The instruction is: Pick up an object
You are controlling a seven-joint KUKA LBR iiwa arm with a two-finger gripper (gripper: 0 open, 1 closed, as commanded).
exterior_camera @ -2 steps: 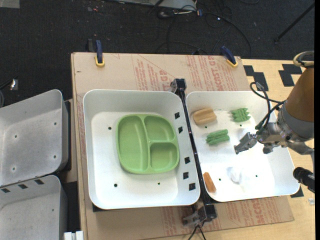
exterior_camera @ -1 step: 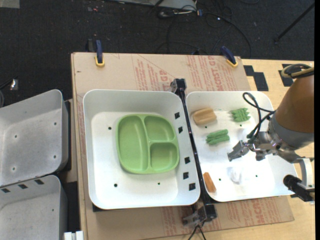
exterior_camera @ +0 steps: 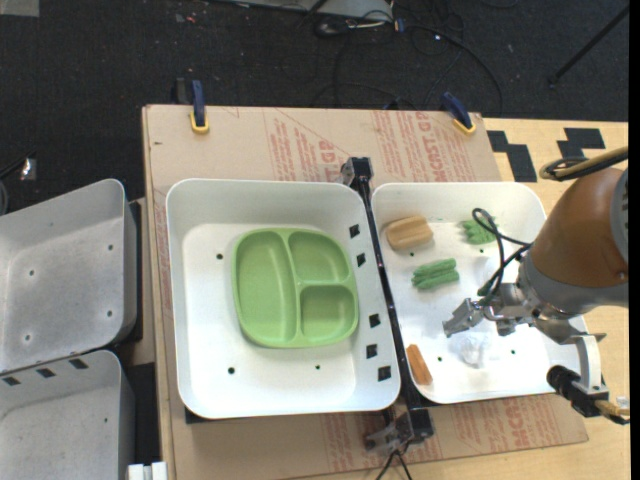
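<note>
Several foods lie in the right bin (exterior_camera: 520, 200). My gripper (exterior_camera: 466, 322) hovers there, fingers spread and grasping nothing. The green beans (exterior_camera: 435, 273) sit just beyond it, up and left, long axis slanting across the bin.

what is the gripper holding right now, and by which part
Cannot be told: the gripper hangs low over the right bin, with no object visible in it.
</note>
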